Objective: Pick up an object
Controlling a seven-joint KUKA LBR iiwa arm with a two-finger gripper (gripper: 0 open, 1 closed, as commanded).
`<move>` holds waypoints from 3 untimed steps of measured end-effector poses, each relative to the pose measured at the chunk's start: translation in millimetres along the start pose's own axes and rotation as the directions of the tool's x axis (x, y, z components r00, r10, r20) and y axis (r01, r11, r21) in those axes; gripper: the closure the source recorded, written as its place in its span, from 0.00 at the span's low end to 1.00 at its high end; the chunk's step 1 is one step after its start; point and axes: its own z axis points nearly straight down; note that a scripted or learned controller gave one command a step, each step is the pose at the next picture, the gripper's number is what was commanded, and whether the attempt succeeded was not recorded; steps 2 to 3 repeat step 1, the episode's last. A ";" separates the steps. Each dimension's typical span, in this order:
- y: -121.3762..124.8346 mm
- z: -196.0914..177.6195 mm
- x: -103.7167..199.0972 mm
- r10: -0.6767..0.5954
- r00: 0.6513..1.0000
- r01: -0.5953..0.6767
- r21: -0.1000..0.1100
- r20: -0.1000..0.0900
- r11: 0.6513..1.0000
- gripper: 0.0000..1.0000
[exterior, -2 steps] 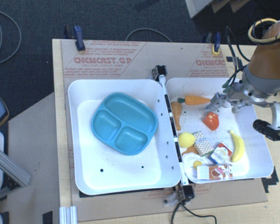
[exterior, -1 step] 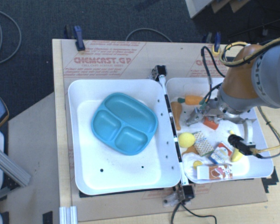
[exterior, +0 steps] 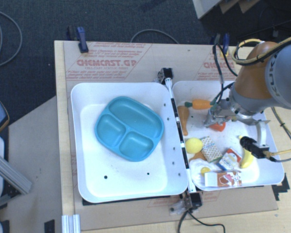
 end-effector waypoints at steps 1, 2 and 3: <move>-46.6 -93.6 66.4 -0.006 1.000 0.006 -0.002 -0.003 1.000 1.00; -46.6 -93.6 66.4 -0.006 1.000 0.006 -0.002 -0.003 1.000 1.00; -46.6 -93.6 66.4 -0.006 1.000 0.006 -0.002 -0.003 1.000 1.00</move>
